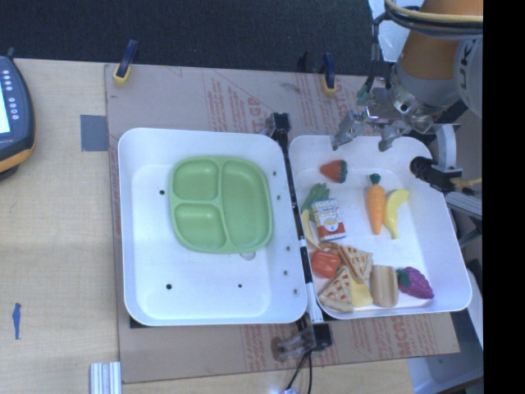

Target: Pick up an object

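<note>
Camera view catches the approach step: the gripper [362,137], fingers spread and holding nothing, hangs over the right bin's [454,235] upper edge, so next it should descend onto the toy strawberry [333,171] just below it.

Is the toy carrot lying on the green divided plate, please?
No, the carrot lies in the right bin beside the banana, while the green plate sits in the left bin.

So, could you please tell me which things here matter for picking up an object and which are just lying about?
For the job: gripper, open; strawberry; carrot; banana; juice carton; grapes.

Lying about: green divided plate; blue clamp; handheld controller.
</note>
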Available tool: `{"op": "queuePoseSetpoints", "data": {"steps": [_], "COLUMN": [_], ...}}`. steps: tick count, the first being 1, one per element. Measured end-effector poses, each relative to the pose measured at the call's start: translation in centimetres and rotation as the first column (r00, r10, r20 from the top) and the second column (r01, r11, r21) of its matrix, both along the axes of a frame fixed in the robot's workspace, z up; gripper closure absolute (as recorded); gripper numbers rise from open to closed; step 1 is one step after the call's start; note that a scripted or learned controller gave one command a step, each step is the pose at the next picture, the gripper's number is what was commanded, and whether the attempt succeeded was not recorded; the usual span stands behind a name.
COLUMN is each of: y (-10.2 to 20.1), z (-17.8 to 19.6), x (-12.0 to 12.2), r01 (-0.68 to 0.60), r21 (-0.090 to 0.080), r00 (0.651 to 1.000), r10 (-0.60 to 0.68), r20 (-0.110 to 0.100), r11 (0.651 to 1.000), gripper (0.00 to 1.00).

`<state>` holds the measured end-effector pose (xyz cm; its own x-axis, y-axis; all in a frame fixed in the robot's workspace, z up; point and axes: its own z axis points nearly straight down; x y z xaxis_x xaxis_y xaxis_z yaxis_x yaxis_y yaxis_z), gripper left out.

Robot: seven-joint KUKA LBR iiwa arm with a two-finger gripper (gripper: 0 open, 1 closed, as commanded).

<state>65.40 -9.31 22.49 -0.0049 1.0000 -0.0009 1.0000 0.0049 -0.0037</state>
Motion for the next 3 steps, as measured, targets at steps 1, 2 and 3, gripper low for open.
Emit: {"op": "queuePoseSetpoints", "data": {"steps": [1,2,3], "y": [-1.9,-3.5,-5.1], "z": [-10.6,-13.5,-13.2], "x": [0.0,0.1,0.3], "r01": [0.001,0.002,0.003], "r21": [-0.001,-0.001,-0.001], "r00": [1.0,1.0,1.0], "r10": [-0.001,-0.002,-0.003], "r20": [-0.009,-0.004,0.002], "r11": [1.0,1.0,1.0], "gripper": [0.0,0.0,0.0]}}
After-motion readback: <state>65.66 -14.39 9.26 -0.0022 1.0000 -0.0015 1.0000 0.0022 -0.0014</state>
